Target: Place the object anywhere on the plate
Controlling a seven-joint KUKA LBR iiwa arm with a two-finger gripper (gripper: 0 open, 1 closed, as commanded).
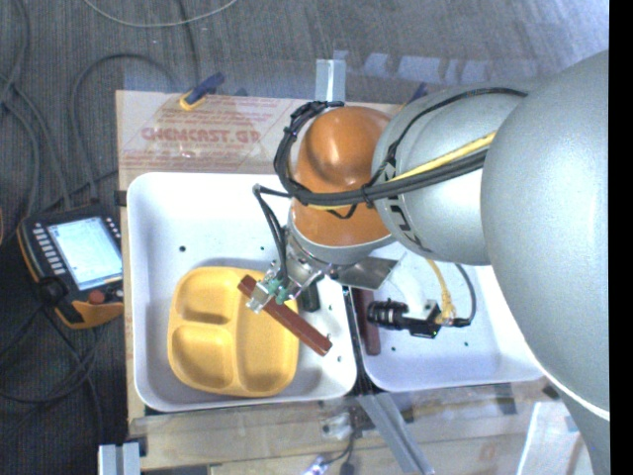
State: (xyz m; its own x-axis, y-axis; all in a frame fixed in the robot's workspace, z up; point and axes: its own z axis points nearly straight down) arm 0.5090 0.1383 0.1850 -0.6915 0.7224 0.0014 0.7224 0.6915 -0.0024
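Gripper (265,293) appears closed on upper end of brown stick (287,317), which slants over right edge of yellow plate (229,344) in left bin (158,265); transport approx. done, release onto plate remains.

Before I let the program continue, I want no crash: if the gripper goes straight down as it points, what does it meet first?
Probably the brown stick under the gripper, then the yellow plate; depth is unclear.
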